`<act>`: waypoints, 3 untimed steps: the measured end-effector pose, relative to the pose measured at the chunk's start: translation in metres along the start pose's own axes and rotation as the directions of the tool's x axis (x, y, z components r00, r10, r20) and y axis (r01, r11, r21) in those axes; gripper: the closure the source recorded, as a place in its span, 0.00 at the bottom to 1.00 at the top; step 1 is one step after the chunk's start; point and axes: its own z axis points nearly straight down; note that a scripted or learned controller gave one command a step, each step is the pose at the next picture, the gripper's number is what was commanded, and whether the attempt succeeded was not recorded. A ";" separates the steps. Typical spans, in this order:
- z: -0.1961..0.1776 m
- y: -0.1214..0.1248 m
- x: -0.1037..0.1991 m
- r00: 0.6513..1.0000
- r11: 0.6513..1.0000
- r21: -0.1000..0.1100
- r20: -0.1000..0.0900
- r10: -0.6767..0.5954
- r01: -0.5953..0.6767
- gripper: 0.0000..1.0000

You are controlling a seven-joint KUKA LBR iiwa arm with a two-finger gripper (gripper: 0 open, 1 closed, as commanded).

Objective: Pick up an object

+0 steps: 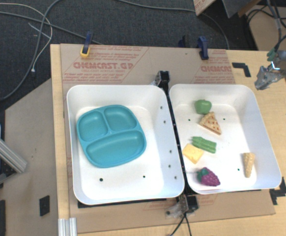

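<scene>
The right bin (261,127) holds several toy foods: a green pepper (202,105), a waffle-patterned pizza slice (211,123), a green pickle-like piece (204,144), a yellow cheese block (192,153), a purple grape bunch (209,177) and an ice cream cone (248,163). My gripper (267,77) hangs at the far right, above the bench just beyond the right bin's back right corner, away from all the toys. Nothing shows between its fingers.
The left bin (76,181) carries a teal divided plate (112,134). Two clamps (87,44) (202,48) pin the cardboard sheet at the back. Cables lie on the dark floor behind the bench.
</scene>
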 end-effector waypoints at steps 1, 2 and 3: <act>0.011 -0.015 0.042 1.000 1.000 0.008 -0.004 -0.002 0.002 1.00; 0.006 -0.037 0.094 1.000 1.000 0.008 -0.004 -0.003 0.003 1.00; 0.002 -0.058 0.147 1.000 1.000 0.008 -0.005 -0.004 0.004 1.00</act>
